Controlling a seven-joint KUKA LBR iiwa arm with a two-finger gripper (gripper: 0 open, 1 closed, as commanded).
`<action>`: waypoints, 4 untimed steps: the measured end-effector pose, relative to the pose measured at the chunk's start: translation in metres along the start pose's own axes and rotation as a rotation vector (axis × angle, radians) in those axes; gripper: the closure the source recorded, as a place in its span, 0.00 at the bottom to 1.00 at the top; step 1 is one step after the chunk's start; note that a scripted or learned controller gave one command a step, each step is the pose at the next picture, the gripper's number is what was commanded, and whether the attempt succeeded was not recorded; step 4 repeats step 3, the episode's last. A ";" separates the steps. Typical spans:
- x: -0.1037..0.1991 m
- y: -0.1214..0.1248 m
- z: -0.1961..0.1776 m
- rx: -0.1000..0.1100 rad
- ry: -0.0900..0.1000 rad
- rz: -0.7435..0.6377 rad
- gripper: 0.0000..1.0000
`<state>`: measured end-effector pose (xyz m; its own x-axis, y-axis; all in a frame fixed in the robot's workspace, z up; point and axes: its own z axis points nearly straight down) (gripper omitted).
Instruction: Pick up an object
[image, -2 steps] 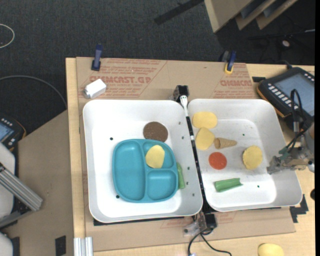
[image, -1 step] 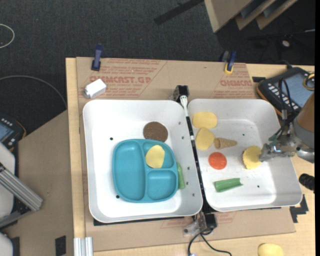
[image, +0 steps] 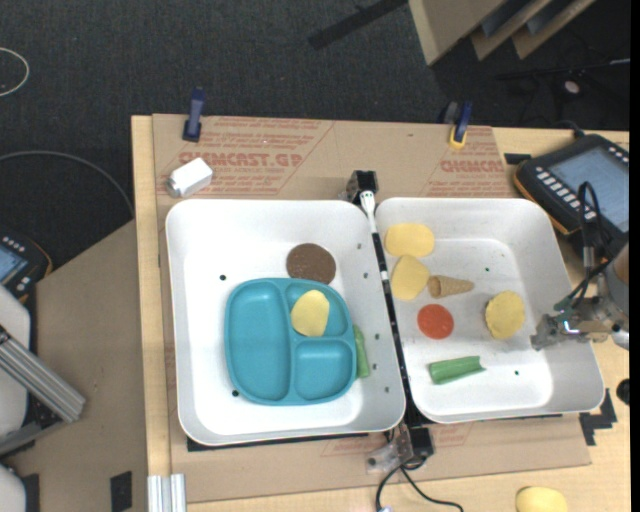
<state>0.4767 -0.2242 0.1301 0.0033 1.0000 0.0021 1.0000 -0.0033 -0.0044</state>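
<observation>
The left bin (image: 200, 330) holds a blue divided tray (image: 262, 345). A yellow chip-like piece (image: 310, 313) lies in the tray's upper right compartment, a brown disc (image: 311, 263) sits just above the tray on the bin floor, and a green sliver (image: 360, 352) is wedged between the tray and the bin's right wall.

The right bin (image: 530, 395) carries the likelier targets: two yellow pieces (image: 410, 240) near its upper left, one below the other, a small cone (image: 450, 287) just beside the lower one, a red disc (image: 435, 321), a green bean-like piece (image: 456, 369) near the front, and another yellow piece (image: 505, 313) toward the right.

The gripper (image: 550, 330) sits at the right bin's right wall, just beside that last yellow piece. It is small and blurred here, so I cannot tell its opening, and nothing visibly sits in it.

The risks, as I judge them: the nearest piece looks flat and thin, so a descent could pin it or slide over it. Being so near the wall, a finger could catch the rim. An off-centre approach could also nudge the piece toward the red disc.
</observation>
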 end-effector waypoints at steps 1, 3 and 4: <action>0.001 0.060 0.021 -0.009 -0.005 -0.007 1.00; -0.004 0.016 -0.022 -0.011 -0.009 0.002 1.00; -0.004 0.016 -0.022 -0.011 -0.009 0.002 1.00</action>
